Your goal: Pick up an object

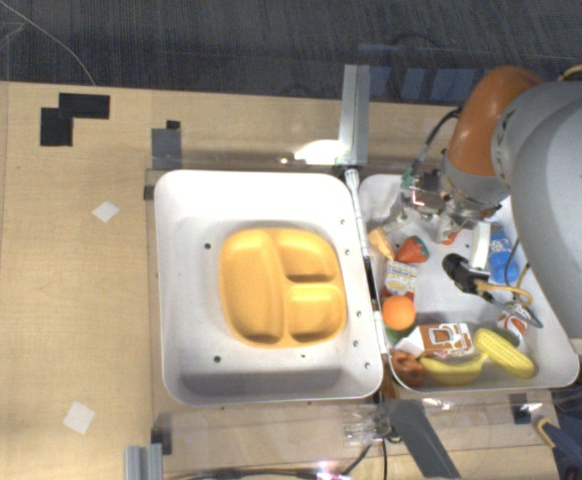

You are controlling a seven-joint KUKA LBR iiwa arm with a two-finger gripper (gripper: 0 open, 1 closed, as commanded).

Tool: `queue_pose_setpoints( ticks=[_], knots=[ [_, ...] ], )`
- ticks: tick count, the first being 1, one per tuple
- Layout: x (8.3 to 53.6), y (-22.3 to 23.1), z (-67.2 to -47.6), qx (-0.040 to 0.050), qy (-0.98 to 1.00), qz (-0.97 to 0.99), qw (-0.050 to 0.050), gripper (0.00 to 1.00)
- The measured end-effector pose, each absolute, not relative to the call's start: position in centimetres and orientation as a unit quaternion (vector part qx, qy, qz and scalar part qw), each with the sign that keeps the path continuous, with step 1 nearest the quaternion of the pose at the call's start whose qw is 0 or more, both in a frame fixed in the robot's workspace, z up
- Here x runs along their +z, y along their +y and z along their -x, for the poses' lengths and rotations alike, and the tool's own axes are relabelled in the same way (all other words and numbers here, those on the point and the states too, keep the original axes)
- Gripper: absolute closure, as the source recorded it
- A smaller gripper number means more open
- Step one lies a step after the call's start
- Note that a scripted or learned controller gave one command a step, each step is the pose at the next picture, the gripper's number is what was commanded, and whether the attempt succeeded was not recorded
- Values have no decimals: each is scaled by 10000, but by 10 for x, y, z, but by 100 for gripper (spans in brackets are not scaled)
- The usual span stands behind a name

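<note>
**Gripper hanging over far end of right-hand bin**

The grey arm w/ orange band (483, 118) is reaching in from the right. It is putting the two-finger gripper (437, 211) over the far part of the right-hand shallow white bin (563, 371). Whether the gripper is spread, pressed together or pinching sth can't be told from this angle.

The objects to pick are all lying in that bin. A red strawberry-shaped toy (411, 251) is sitting just below-left of the gripper, w/ a pale tan piece (379, 242) beside it by the bin's left wall. A small round orange fruit (398, 313) is resting nearer the camera, approx. mid-bin on the left side. Along the near wall a yellow banana (452, 371) is lying beside a yellow corn cob (505, 354), and a brown-and-white carton (445, 339) is sitting just behind the banana. A blue packet (502, 259) is lying by the arm.

In the left-hand shallow white bin (186, 268), a yellow divided plastic tray (281, 286) is sitting approx. in the centre.
</note>
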State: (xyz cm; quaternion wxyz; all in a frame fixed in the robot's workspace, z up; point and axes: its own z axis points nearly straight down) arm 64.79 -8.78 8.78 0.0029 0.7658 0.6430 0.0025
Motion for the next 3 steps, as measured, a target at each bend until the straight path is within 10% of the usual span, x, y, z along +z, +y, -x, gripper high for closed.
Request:
queue_pose_setpoints(
  ticks=[2,3],
  knots=[
    [87,-90,-671,21,7250,-6888,27,0],
    [190,-48,-672,51,6564,-7544,42,0]
  ],
)
